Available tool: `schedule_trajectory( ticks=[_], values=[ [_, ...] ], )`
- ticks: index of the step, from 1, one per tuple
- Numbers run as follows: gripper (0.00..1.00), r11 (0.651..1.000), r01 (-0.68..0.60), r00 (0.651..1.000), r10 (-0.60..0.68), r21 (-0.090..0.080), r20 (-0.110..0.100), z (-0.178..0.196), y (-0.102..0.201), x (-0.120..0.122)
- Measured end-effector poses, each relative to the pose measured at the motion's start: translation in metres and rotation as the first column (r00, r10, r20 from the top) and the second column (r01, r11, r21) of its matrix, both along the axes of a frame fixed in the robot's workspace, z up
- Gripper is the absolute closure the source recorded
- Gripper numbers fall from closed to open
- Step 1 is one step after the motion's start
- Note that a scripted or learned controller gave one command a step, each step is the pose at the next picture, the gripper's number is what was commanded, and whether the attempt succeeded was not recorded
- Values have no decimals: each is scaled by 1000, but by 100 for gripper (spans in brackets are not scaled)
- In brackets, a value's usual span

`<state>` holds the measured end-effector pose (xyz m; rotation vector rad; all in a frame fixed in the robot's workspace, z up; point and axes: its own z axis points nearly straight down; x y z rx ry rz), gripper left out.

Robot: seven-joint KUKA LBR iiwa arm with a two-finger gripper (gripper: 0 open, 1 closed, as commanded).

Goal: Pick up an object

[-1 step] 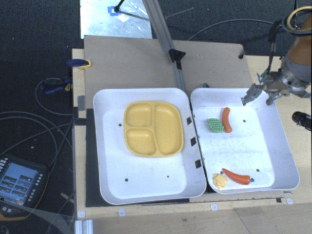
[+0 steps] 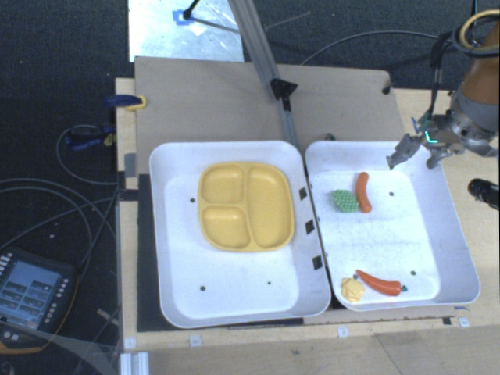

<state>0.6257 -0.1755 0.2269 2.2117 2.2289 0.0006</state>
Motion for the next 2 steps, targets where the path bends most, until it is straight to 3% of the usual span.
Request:
schedule_trajectory(
  ticks=[2],
  values=[
    [0,1000,5,1000,-5,1,-5,-107,1,1]
  ],
)
